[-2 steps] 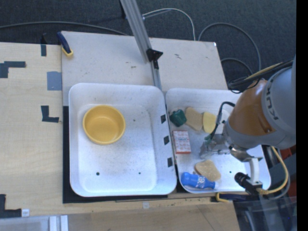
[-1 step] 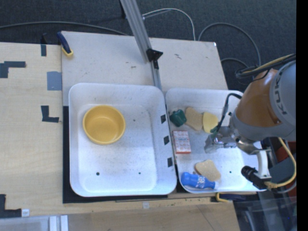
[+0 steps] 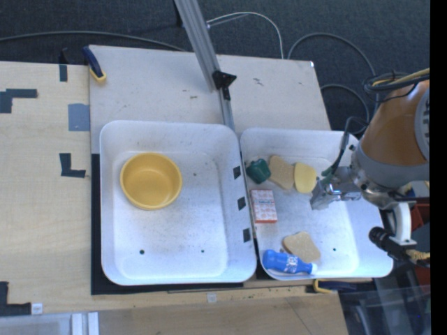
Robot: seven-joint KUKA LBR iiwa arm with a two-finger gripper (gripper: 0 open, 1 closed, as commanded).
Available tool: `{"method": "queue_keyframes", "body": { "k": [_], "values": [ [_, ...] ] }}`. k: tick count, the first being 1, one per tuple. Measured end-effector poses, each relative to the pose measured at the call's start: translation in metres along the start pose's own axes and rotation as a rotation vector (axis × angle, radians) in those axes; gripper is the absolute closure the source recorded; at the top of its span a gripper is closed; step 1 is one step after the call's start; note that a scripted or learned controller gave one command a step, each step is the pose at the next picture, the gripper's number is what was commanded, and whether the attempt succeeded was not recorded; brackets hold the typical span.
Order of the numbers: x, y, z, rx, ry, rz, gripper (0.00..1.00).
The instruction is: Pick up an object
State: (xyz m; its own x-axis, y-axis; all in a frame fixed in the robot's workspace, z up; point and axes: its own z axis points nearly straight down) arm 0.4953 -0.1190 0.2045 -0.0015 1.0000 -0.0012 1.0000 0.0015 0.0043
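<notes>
My gripper (image 3: 321, 195) hangs over the middle of the right bin (image 3: 363, 257), just right of a round yellow piece (image 3: 304, 178). A tan slice (image 3: 281, 172) lies left of that piece, and a dark green object (image 3: 258, 170) sits by the bin's left wall. A small red and white box (image 3: 264, 206) lies below them. Near the front wall rest a second tan slice (image 3: 301, 245) and a blue bottle (image 3: 287, 262). Nothing shows held in the gripper.
The left bin (image 3: 209, 257) holds a yellow bowl (image 3: 151, 180) at its left side. A grey pole (image 3: 199, 30) slants down to the seam between the bins. Cables lie behind the right bin.
</notes>
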Motion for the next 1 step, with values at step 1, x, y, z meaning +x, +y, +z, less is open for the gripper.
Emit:
{"method": "queue_keyframes", "body": {
  "k": [1],
  "values": [
    [0.0002, 0.0007, -0.0204, 0.003, 0.001, 0.0, 1.0]
  ]
}}
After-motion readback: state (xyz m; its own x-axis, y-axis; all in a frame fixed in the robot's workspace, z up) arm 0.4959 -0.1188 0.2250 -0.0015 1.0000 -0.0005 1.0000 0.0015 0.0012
